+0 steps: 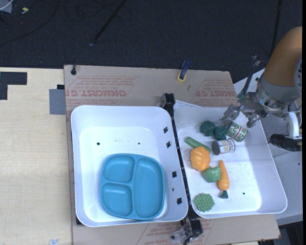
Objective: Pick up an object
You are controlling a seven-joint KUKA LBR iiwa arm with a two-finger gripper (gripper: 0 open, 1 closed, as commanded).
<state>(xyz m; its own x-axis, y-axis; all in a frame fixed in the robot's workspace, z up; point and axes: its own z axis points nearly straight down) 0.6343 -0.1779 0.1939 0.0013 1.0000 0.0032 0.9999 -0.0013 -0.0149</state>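
Over the right bin [275, 188], near its far right corner, the end effector [239, 117] hangs low with its fingers spread apart; nothing sits between them. Just beneath its tips lies a small jar with a green-and-red label [238, 132], tipped on its side, and whether the metal touches it I cannot tell. A second jar [224, 146], clear with a dark cap, lies just beside the first, toward the bin's middle. Two dark green toy vegetables [213, 129] rest close together left of the jars, against the first one or very nearly so. Nearer the divider lies a green stalk [195, 142], touching an orange pumpkin [199, 158]. Below the pumpkin sits a green pepper [212, 174], and a carrot [223, 175] lies against it, pointing along the bin's length. A knobbly green ball [204, 202] rests apart from the others near the bin's front left corner.

The left bin [91, 121] holds a blue divided plate [132, 186], flat on the floor toward the near side. Both bins stand on a cardboard sheet [117, 88] laid over the table [25, 157].
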